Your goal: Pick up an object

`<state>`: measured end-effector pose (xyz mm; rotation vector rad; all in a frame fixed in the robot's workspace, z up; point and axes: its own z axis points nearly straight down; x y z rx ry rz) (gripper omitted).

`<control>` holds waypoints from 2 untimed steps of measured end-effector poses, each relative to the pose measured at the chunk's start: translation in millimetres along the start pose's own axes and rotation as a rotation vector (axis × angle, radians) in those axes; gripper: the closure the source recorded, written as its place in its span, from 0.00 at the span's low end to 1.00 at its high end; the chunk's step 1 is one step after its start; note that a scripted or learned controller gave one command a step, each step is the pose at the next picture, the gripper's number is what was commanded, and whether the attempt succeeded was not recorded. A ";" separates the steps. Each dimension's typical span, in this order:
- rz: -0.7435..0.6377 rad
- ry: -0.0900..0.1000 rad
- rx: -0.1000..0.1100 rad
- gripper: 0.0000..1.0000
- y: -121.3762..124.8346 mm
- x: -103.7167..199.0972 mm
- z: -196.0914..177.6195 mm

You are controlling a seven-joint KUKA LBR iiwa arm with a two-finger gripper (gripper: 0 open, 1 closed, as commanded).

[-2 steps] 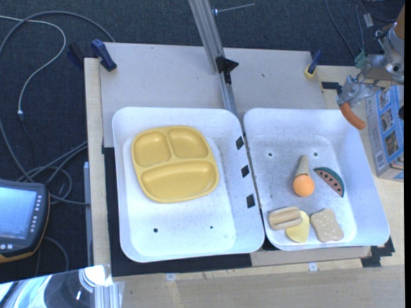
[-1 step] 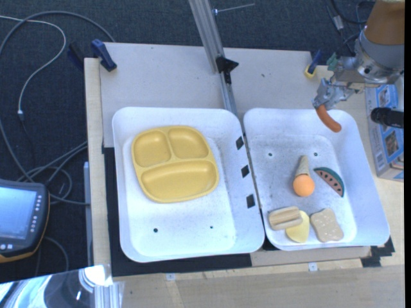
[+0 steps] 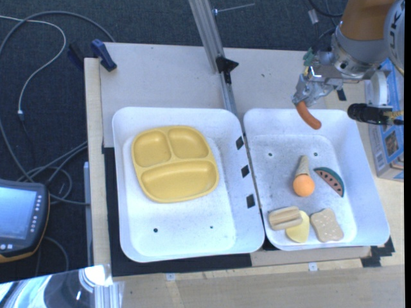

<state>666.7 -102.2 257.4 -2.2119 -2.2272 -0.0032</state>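
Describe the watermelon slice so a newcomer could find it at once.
Start at the right-hand white bin, the one without the yellow divided plate. Along its right side, past the ice cream cone with the orange scoop, lies the watermelon slice. It is the only curved wedge there, red with dark seeds and a green rind, unlike the beige toast and sandwich below.

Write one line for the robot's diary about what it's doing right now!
gripper: shut on orange toy sausage | position: raised above far edge of right white bin | yellow divided plate: left white bin
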 end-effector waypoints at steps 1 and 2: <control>0.000 -0.001 0.000 1.00 0.7 55.0 -7.2; 0.000 -0.001 -0.002 1.00 12.4 112.0 2.6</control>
